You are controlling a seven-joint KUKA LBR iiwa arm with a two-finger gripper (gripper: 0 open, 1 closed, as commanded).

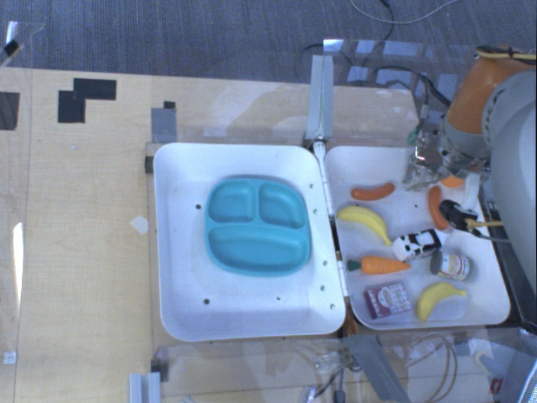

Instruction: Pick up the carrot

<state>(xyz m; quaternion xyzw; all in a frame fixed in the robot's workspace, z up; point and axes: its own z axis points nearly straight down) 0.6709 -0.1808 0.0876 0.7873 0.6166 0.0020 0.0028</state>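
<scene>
We are hovering our gripper (419,175) at the right bin's (501,309) one o'clock corner, unable to tell how it is set, while the carrot (382,265) is lying untouched toward seven o'clock beside the banana (367,222), awaiting our reach.

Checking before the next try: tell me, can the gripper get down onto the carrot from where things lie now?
Probably yes. The carrot lies uncovered in the right bin, nothing on top. The toy cow and a banana sit close by, so a descent by the gripper could nudge them.
</scene>
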